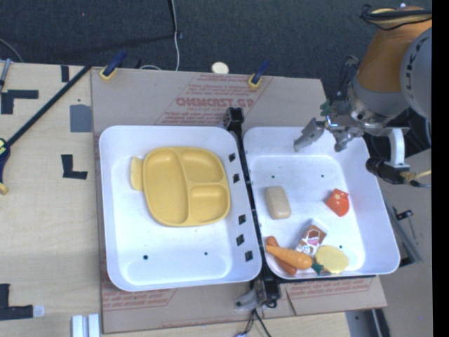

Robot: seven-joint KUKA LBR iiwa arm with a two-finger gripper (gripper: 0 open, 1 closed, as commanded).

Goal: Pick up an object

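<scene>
Cardboard-topped bench; gripper apparently spread wide, empty, above right bin's far rim.

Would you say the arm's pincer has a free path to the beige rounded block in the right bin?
Probably yes: the pincer hovers over the right white bin's far edge, and the beige rounded block lies alone, nothing on it.

Dark carpet floor, pale wooden bench, cardboard sheet
</scene>
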